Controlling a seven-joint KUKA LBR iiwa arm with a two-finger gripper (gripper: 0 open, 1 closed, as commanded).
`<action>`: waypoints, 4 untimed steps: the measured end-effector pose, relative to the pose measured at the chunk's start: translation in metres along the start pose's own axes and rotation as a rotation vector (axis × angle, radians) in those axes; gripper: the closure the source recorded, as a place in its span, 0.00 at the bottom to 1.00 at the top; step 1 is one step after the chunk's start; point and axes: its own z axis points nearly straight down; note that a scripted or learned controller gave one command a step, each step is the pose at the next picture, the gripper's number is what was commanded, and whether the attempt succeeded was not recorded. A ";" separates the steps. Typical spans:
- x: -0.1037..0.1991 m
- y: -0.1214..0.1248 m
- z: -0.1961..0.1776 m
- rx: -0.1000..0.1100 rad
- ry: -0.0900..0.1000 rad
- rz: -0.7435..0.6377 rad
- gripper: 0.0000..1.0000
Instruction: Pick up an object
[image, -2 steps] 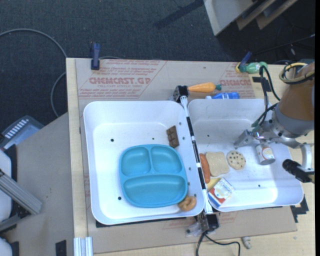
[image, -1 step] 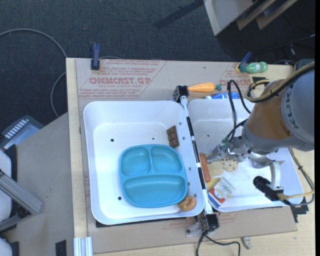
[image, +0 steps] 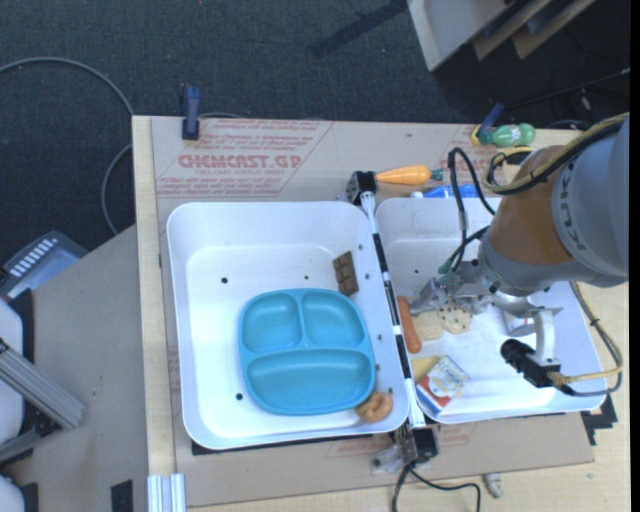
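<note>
My gripper (image: 440, 296) hangs low over the middle of the right bin (image: 560, 400), reaching in from the right under the grey and orange wrist. Just below it lies a round pale cookie (image: 458, 320). An orange sausage-shaped piece (image: 408, 324) rests to its left along the bin's left wall. A small printed packet (image: 442, 380) lies nearer the front. In the left bin (image: 200, 260) sits a blue divided plate (image: 305, 350), with a brown block (image: 345, 272) behind it and a tan pretzel-like piece (image: 376, 406) at its front right corner.
A toy carrot (image: 405, 176) lies on the bench behind the bins, and a green and yellow toy (image: 508, 133) sits at the back right. A blue clip (image: 190, 110) stands at the bench's back left. Cables (image: 460, 200) loop over the right bin.
</note>
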 end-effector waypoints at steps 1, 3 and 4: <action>-0.016 -0.008 -0.010 0.005 0.002 -0.001 0.00; -0.015 -0.008 -0.020 0.004 0.002 -0.001 0.00; -0.017 -0.007 0.001 0.005 0.005 -0.002 0.00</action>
